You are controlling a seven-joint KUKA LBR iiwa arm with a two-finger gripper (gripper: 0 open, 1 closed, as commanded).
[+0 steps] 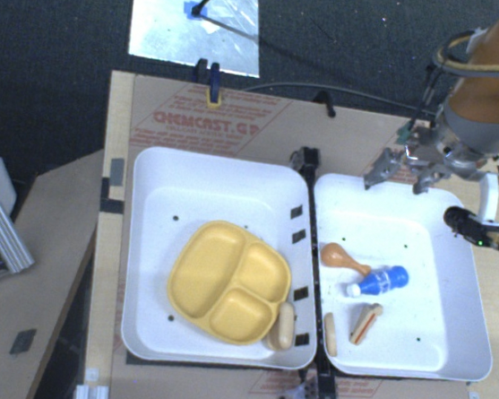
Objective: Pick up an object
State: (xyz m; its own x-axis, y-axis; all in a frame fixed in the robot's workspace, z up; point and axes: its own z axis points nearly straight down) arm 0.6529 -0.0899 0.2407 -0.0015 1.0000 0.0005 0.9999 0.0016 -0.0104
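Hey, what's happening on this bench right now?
A robot arm is set to pick up an object from two white bins. Its tool hangs open above the far edge of the right bin, holding nothing. That bin contains a blue bottle, an orange drumstick-shaped toy, a toy hot dog and a small tan stick. The left bin holds a yellow divided tray.

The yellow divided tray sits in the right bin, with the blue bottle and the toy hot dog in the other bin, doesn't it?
Not quite. The camera view shows the yellow divided tray in the left bin, not the right one. The blue bottle and the toy hot dog do lie in the other bin, the right bin.
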